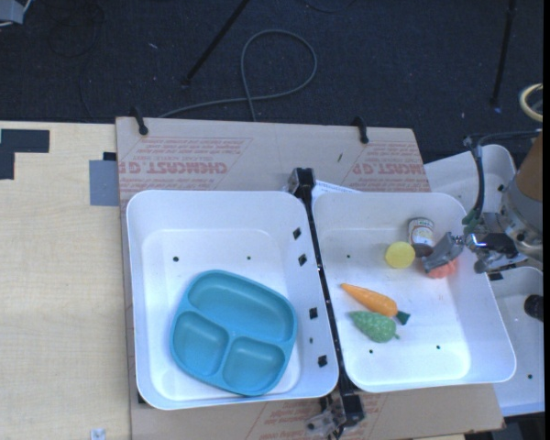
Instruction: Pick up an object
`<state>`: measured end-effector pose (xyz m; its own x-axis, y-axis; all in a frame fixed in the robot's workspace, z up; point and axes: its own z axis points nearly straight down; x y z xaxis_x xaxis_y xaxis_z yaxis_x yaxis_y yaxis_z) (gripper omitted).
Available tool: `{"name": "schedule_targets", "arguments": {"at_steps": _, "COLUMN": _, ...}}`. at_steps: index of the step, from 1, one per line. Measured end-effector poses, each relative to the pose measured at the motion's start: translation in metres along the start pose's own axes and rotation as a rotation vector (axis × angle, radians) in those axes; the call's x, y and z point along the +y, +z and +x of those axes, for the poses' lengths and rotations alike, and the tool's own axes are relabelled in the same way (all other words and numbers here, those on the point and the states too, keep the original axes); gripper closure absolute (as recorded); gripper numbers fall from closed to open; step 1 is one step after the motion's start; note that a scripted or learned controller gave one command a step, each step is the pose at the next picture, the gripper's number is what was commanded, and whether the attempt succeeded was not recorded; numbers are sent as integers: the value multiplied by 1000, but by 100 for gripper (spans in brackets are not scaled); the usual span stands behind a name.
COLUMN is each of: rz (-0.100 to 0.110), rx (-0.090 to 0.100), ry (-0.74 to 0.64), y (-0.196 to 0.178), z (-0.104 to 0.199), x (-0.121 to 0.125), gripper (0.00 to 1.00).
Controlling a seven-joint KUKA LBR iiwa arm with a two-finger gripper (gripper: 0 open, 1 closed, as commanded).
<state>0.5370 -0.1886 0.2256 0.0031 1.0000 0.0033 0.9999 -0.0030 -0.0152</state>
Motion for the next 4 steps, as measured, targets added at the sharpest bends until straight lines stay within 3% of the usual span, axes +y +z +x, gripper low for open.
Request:
{"name": "schedule_targets", "arguments": {"at_steps": 1, "rz": -14, "rx": -3, "ry": -3, "y": -7, "z": 0, "x": 3, "gripper": 0}}
{"name": "schedule_targets", "arguments": {"at_steps": 2, "rz": -9, "rx": -1, "ry": -3, "y": 54, "z": 7, "x": 2, "gripper": 0}}
{"name": "schedule_targets", "arguments": {"at_steps": 4, "rz": -11, "rx": -2, "ry": -1, "y": 140, "z": 15, "x": 2, "gripper": 0}}
